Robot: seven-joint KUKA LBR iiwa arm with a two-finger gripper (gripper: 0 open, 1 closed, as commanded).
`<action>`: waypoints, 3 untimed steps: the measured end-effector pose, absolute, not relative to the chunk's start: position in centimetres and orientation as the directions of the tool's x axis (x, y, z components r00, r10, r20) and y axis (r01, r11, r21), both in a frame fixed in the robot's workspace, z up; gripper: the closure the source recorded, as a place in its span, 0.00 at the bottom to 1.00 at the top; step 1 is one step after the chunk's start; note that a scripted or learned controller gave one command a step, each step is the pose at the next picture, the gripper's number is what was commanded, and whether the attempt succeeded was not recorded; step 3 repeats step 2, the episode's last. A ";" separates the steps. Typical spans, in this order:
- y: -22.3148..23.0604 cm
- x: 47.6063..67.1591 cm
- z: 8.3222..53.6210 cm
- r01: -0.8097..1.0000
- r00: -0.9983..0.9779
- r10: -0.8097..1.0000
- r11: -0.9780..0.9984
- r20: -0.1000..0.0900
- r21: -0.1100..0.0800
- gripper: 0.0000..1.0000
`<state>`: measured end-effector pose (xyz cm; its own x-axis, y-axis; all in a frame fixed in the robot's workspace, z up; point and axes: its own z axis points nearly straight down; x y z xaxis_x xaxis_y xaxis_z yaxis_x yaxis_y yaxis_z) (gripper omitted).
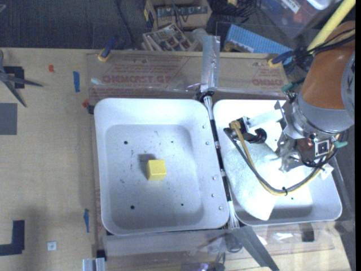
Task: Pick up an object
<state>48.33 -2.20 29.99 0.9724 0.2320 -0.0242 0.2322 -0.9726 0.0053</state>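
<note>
From the overhead camera, the pincer (293, 157) hangs over the right bin (333, 208), below the arm's orange band (330, 78); whether it is wide or narrow I cannot tell, as the wrist hides its tips. A yellow-and-black cable (256, 171) loops across the bin floor to the pincer's left. Well to the left of the pincer, a small yellow cube (157, 169) (matte, foam-like) sits near the middle of the left bin (107, 117), a smooth white tray with rounded corners.

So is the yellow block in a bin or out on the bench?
In. The yellow block lies on the floor of the left bin, apart from its walls.
</note>
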 end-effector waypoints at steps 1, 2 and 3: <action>-2.3 48.4 30.7 0.234 0.972 0.233 -0.972 -0.029 0.007 1.00; -2.3 48.6 31.4 0.235 0.972 0.234 -0.972 -0.035 0.008 1.00; -2.3 48.6 31.4 0.235 0.972 0.234 -0.972 -0.035 0.008 1.00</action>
